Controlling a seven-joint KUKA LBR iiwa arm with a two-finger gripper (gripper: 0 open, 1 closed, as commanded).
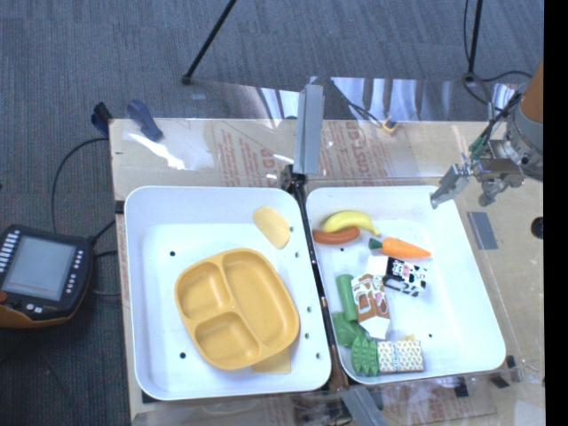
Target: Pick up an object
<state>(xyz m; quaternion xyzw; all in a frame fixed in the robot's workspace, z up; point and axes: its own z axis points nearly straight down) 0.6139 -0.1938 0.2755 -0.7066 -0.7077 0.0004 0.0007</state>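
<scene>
Red printed lettering is showing on the clear plastic sheet (253,153) lying behind the bins. It is appearing mirrored and too blurred for reading.

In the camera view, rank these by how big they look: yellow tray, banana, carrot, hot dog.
1. Yellow tray, by far the largest.
2. Banana and carrot: these look about alike, so I won't rank them.
3. Hot dog, slightly shorter, though the banana partly overlaps it.
</scene>
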